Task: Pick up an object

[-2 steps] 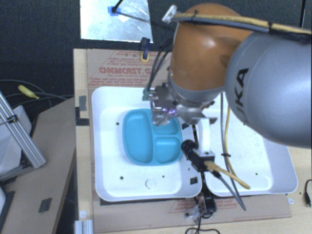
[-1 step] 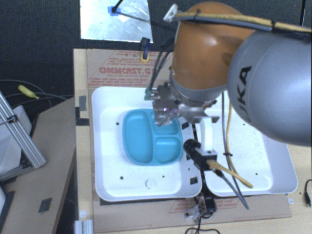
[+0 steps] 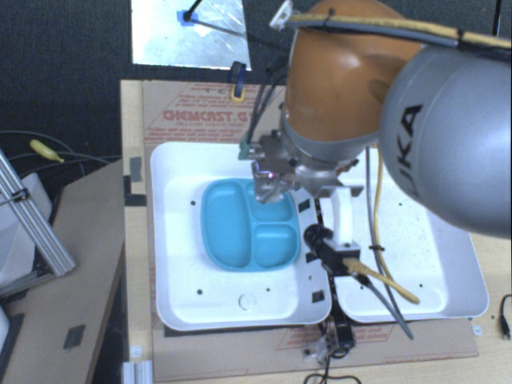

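A blue plastic tray (image 3: 240, 226) with divided compartments lies flat in the left white bin (image 3: 180, 214), a little right of its middle. My gripper (image 3: 270, 189) hangs over the tray's upper right part, close above one of its compartments. The wrist and the big grey and orange arm cover the gripper from above. I see nothing between the gripper and the tray that is lifted off the bin floor.
The right white bin (image 3: 448, 278) lies partly under the arm. A brown cardboard sheet (image 3: 200, 118) runs behind the bins. A shiny metal plate (image 3: 188, 22) lies at the back. Metal rails (image 3: 28, 222) stand at the left.
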